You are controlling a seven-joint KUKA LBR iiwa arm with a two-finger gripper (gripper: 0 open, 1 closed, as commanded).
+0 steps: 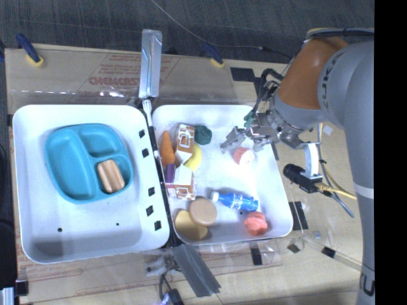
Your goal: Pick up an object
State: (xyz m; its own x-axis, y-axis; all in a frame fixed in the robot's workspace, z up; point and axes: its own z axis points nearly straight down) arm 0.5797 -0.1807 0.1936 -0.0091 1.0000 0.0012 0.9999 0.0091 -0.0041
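1. Two white bins: left bin (38, 234) and right bin (280, 196), side by side, touching along the middle divider.
2. Left bin count: one blue divided plate (73, 164), one tan bread-roll-like item (110, 175) lying in the plate's lower-right compartment.
3. Right bin count, as far as I can tell: one orange carrot (166, 147), one printed carton (186, 136), one yellow banana-like piece (194, 158), one dark green ball (203, 134), a second printed box (180, 188), two round tan discs (198, 216) overlapping near the front wall, one blue-and-white bottle (234, 201) lying flat, one red-pink lumpy item (255, 223), one small white-and-red object (243, 155).
4. Gripper (245, 138) sits over the right bin's upper right area, arm coming in from the right, orange band visible above the wrist.
5. Fingers: appear spread apart, nothing visibly between them. No grasp seen.
6. Nearest candidate: the white-and-red object, just below the gripper and close to the bin's right wall. Small, roundish, white body with a red patch; too blurred for more detail. Can't tell if the gripper touches it.
7. The green ball is left of the gripper, apart from it.
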